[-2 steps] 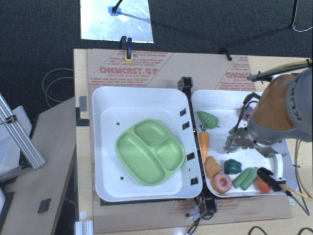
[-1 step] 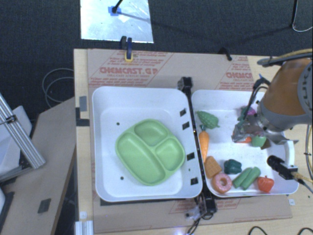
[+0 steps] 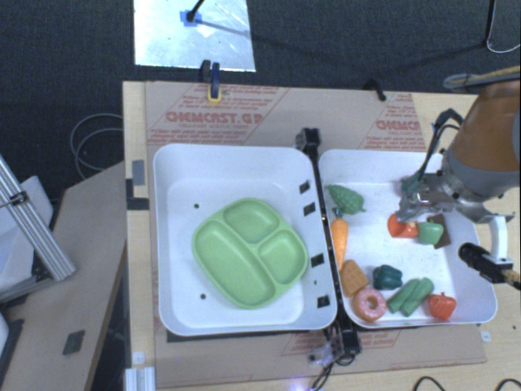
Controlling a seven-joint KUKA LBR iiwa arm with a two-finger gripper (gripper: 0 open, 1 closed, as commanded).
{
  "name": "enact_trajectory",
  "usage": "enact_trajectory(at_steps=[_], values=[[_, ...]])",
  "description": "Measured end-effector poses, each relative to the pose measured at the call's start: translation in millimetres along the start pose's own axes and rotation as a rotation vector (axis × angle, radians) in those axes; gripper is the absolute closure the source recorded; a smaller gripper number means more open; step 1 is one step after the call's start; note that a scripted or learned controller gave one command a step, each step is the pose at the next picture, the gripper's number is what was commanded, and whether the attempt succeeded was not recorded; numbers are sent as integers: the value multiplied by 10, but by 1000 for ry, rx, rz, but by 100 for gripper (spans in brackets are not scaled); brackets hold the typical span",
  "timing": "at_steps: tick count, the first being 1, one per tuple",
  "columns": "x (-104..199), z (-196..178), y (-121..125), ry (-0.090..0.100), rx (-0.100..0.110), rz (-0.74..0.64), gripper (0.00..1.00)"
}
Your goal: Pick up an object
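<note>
Pink donut (image 3: 370, 304) is sitting at the near rim of the right bin (image 3: 480, 304), well down-left of the gripper (image 3: 417, 206). Green pods (image 3: 411, 296) and a small red pepper (image 3: 442, 305) are lying near it, below the gripper; dark green pepper (image 3: 387, 277) and orange chunk (image 3: 352, 276) just behind.

Gripper is hanging low over the bin's far-right part, right at a red-orange piece (image 3: 400, 226) and a green piece (image 3: 430, 233) just beneath it. Can't tell finger spacing, wrist is blocking. Nothing visibly held.

Reading this as the descent/grasp step on the red-orange piece. Next move needs the fingers straddling it alone, then closing and lifting straight up.

Risk: the green piece is touching it, could get nudged or pinched too. Carrot (image 3: 339, 236) and leafy green (image 3: 346, 199) are lying well left of the gripper, out of the way. Green divided plate (image 3: 248, 252) is sitting in the left bin (image 3: 179, 186), far left.
</note>
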State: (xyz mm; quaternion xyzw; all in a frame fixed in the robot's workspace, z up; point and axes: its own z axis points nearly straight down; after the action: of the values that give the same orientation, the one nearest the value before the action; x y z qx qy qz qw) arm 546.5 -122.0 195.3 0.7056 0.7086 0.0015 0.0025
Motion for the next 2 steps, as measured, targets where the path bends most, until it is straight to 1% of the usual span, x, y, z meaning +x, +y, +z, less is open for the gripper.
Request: enact_trajectory(at_steps=[1,2], values=[[-2,-310,15,0,1,0,100],[529,-371,294,2,2,-5,100]])
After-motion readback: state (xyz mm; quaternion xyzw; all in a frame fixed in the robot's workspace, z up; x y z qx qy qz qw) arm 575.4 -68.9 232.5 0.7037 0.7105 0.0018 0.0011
